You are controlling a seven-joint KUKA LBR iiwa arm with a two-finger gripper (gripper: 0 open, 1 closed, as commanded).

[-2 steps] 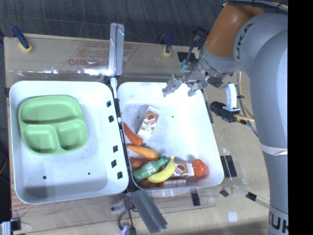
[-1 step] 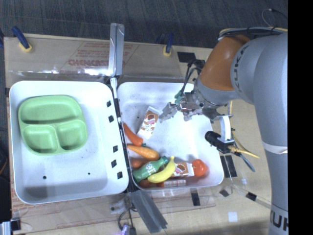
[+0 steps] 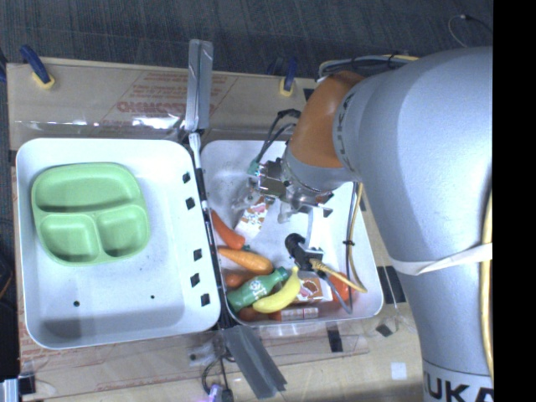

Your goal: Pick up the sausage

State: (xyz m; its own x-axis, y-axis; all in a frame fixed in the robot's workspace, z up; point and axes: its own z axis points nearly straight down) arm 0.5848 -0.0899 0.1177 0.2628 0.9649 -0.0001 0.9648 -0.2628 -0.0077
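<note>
One gripper was poised over the right bin; whether it was open or closed could not be told, and nothing was seen held.
The sausage, judged to be the smooth reddish rod left of and below the gripper, was laid slantwise beside a carrot. It would best be pinched across its narrow middle, since rounded glossy plastic would be squeezed out easily.
</note>
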